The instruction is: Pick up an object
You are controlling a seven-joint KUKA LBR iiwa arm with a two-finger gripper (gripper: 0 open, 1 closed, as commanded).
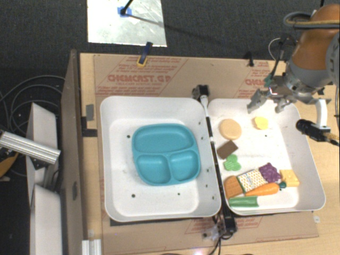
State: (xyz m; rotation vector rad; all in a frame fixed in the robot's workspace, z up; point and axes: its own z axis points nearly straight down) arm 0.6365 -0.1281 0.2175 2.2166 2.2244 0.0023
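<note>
The small yellow piece (261, 122) lay near the far edge of the right bin (308, 163), just below my gripper (269, 103) and not between its fingers. My gripper hung above that far edge with its two fingers spread apart, grasping nothing. Left of the yellow piece sat a round tan cookie (230, 128), and nearer the camera a brown block (227, 149) and a green leafy piece (232, 164). At the near end of the same bin, toys lay crowded together: a checkered cracker (251, 180), a purple bunch of grapes (269, 171), an orange carrot (265, 189), a yellow cheese block (290, 178) and a green bean pod (243, 201). In the left bin (119, 137) rested a blue divided tray (165, 153), well apart from my gripper. Both bins stood side by side on the table (175, 70), under a sheet printed with red lettering.
</note>
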